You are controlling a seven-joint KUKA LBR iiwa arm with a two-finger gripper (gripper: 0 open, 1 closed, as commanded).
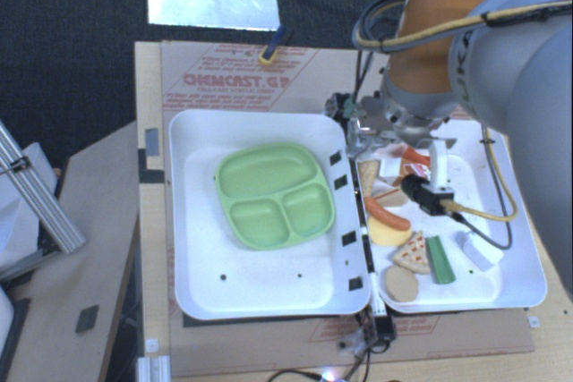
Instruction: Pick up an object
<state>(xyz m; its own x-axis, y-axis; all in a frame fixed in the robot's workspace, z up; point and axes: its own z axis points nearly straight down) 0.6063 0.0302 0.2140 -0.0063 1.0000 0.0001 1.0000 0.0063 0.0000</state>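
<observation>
Cookie (400, 284) lies well below the hand (374, 141).

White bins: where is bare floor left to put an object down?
Left white bin: bare strip between the green three-compartment plastic tray and the near wall. Right white bin: crowded with toy food under the gripper.

Light: bright, even, from above | glare: white bins (269, 304) washed pale | shadows: soft | focus: slightly soft, arm (519, 58) blurred
</observation>
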